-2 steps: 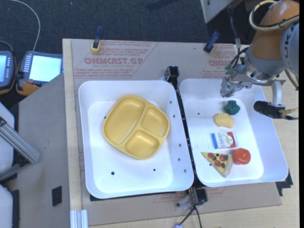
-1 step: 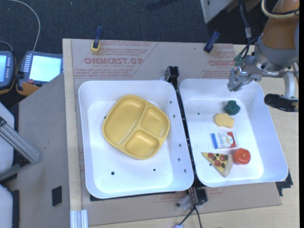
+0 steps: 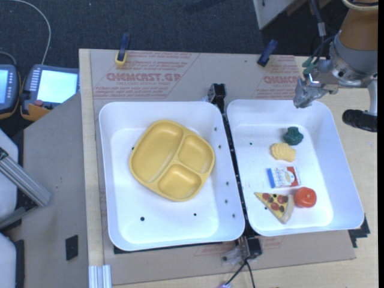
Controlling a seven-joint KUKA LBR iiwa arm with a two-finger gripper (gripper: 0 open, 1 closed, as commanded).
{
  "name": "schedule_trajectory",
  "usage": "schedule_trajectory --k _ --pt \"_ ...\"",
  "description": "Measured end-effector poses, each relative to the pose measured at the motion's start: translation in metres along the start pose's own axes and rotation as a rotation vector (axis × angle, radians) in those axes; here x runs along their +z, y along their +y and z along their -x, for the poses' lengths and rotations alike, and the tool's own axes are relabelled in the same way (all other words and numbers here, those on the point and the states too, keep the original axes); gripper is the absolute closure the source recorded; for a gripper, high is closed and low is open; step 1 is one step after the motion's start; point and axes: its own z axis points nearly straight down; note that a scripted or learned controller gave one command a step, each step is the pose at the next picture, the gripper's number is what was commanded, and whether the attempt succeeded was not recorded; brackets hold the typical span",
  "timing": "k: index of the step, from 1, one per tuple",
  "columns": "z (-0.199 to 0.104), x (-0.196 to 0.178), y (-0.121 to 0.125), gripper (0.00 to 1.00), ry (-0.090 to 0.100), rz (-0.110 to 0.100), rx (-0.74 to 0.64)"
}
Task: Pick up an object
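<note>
Camera view has the pincer [image 3: 304, 96] hovering over the right bin's [image 3: 342, 161] far rim, beyond the green toy [image 3: 293, 135]; can't tell its grip state.

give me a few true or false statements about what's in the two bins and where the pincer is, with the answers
1. The yellow three-compartment plastic plate lies in the left white bin. True.
2. The right white bin holds five small toy foods. True: a dark green piece, a yellow ridged piece, a small red, white and blue carton, a pizza slice and a red tomato.
3. The red tomato sits on the plate. False: it lies in the right bin, beside the pizza slice.
4. The pincer is above the left bin. False: it is at the right bin's far edge.
5. The pincer has lifted the pizza slice. False: the slice lies on the bin floor.
</note>
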Motion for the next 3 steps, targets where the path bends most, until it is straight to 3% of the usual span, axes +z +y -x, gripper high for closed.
schedule_trajectory --k 3 --pt "-0.148 -0.006 -0.009 1.00 0.002 -0.007 -0.003"
